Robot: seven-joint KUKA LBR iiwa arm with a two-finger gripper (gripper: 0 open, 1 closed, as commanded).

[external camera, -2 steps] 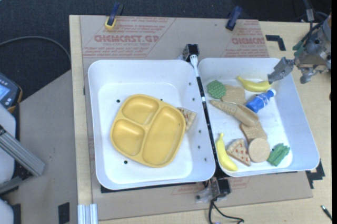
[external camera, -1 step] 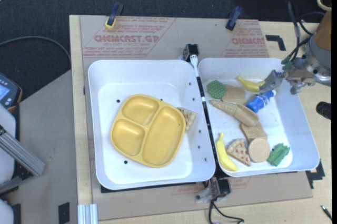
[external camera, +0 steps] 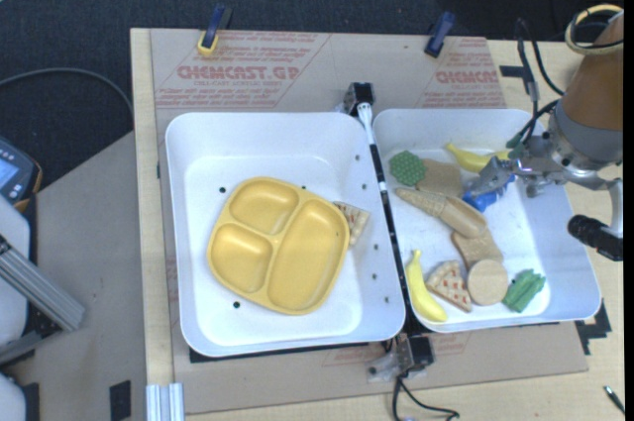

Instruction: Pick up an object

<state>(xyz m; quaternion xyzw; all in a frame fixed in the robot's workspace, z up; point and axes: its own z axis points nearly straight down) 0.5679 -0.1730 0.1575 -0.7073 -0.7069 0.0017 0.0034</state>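
Bench (external camera: pixel 297 62): brown board is clamped down; two white bins are set side by side.
Gripper (external camera: pixel 492 179): lowered into the right bin (external camera: pixel 565 295); whether anything is pinched cannot be told.
Blue object (external camera: pixel 481 200): seen just below the gripper, beside a tan piece (external camera: pixel 466 221).
Nearby: green disc (external camera: pixel 406 168), banana (external camera: pixel 424 292), pizza slice (external camera: pixel 449 286).
Left bin (external camera: pixel 188 211): a yellow divided plate (external camera: pixel 279 244) is held.

Glossy yellow plastic tray (external camera: pixel 279 244), smooth white plastic bins (external camera: pixel 188 211), matt brown cardboard-like bench (external camera: pixel 297 62) with red print, metallic claw (external camera: pixel 510 173)
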